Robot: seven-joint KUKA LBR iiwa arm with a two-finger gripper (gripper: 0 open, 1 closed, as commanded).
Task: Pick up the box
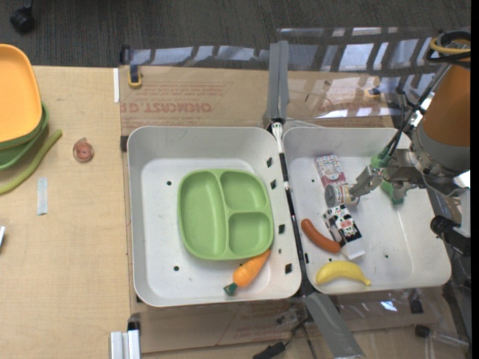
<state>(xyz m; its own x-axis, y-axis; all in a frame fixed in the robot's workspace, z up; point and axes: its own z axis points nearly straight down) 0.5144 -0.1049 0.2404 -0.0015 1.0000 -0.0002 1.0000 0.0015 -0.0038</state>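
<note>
Looking at the right bin, we see the main risk in how tightly its contents are packed. The box, a flat pinkish carton with printed panels, lies in the upper middle of that bin, its lower end touching or almost touching a small can. Just below the can sits a black-and-white patterned packet, with a red sausage beside it and a banana near the bin's front wall.

The claw hangs just right of the can, closer to the can than to the box, with nothing visibly clamped in it. We cannot tell whether its tips are apart or together (they blur into the dark linkage behind them).

If the claw descends where it is, we judge that it would likely close on the can, or shove it against the box and skew the carton. The box also lies flat and looks thin, so there is little edge to catch; a pinch could slide off its top face. Its glossy print suggests a slippery surface.

The left bin holds a green divided plate and a carrot, well apart from all this.
</note>
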